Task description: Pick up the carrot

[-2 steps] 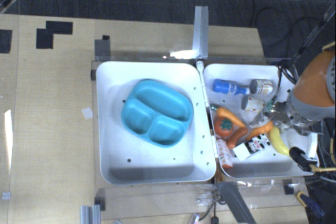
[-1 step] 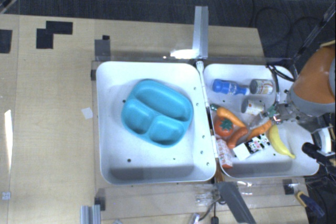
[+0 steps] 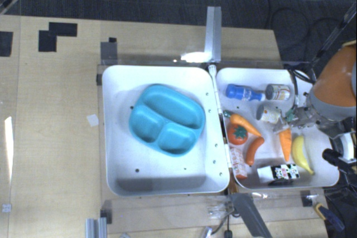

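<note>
Wooden bench (image 3: pixel 50 136) carries two white bins: the left bin (image 3: pixel 114 175) holds a blue divided plate (image 3: pixel 166 119), while the right bin (image 3: pixel 245 76) is crowded. Reaching in from the right, the arm (image 3: pixel 337 83) has its gripper (image 3: pixel 294 116) low over the carrot (image 3: pixel 285 145), which lies in the right bin's right part, touching the banana (image 3: pixel 302 153) (a poor neighbour for a clean grasp). I cannot tell whether the fingers are open or closed. The likely failures: closing on the banana along with the carrot, or slipping off the carrot's taper and nudging the small white jar (image 3: pixel 270 115) beside it.
</note>
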You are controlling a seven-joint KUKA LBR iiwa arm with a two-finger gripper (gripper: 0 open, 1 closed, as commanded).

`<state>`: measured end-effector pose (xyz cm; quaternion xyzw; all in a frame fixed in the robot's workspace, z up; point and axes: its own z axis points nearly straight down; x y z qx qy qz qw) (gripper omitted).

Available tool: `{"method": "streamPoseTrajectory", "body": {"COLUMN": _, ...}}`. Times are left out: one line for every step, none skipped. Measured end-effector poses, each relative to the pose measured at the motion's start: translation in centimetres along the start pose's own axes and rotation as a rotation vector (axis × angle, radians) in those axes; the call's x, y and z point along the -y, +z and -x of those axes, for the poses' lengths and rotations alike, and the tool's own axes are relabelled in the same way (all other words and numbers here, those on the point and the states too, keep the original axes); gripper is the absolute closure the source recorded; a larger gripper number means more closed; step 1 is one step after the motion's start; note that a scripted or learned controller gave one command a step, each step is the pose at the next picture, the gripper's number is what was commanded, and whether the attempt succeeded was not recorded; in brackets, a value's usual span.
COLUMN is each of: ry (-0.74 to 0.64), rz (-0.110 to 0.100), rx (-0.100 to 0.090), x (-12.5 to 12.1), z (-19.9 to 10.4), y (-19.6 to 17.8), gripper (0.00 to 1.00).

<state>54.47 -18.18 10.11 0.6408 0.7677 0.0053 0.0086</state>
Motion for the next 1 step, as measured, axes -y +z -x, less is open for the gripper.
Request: {"method": "streamPoseTrajectory", "body": {"ry": -0.359, "rz": -0.01, "rx": -0.005, "x": -7.63, "z": -1.66, "y": -7.09, "gripper": 1.0}}
